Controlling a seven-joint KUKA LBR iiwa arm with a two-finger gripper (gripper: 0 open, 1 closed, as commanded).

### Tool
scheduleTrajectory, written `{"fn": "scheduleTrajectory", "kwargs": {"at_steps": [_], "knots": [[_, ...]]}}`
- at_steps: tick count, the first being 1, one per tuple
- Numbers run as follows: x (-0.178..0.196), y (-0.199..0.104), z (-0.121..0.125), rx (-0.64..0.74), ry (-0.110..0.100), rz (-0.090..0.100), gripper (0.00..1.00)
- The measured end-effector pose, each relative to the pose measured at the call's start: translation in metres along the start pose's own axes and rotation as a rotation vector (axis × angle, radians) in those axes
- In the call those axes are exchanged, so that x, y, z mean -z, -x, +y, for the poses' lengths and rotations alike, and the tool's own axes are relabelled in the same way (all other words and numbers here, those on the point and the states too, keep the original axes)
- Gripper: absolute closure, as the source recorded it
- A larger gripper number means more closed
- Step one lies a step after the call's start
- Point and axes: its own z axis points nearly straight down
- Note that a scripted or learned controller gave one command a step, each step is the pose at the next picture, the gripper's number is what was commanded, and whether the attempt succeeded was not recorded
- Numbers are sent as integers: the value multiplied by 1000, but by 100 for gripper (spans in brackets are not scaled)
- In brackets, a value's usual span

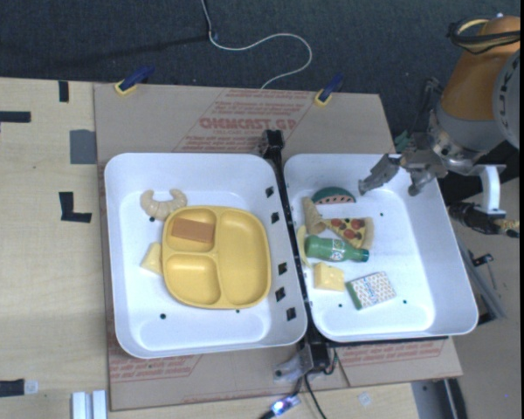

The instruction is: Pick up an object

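White bins: two, side by side on a cardboard-topped surface [236,120]; left bin [127,260], right bin [437,269].
Left bin contents: yellow tray [231,264] at centre, brown slab [192,230] in its 10 o'clock compartment; croissant [162,202] at the tray's 11 o'clock, just beside its rim; pale wedge [151,257] at its 9 o'clock, touching the rim.
Right bin contents: all in the bin's 9 o'clock half. Melon slice [334,196] at 11 o'clock; pizza slice [348,229] below it; green bottle [335,250] lying on its side, touching the pizza slice; cheese [328,278] just beside the bottle at 6 o'clock; patterned packet [370,289] at the cheese's 4 o'clock.
Arm: enters from 3 o'clock, orange band [472,85] above the wrist.
End effector [396,176]: over the right bin's 1 o'clock corner, fingers spread fairly wide, one tip [369,183] toward the melon slice, the other near the bin wall. Nothing between them; apparently touching nothing.
Task thing: any item; the melon slice is nearest, near the end effector at its 8 o'clock.
Step in hand: approach, no grasp yet.
Method: the packet stands apart from its neighbours and looks the easier target; bottle and pizza slice crowd each other. Centre the gap over one item, descend straight, close across the narrow side.
Risk: flat pieces may slip under the fingertips.
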Motion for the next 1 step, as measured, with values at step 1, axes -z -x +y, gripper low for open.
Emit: {"fn": "scheduleTrajectory", "kwargs": {"at_steps": [1], "knots": [[9,0,3,3,14,-2,0]]}}
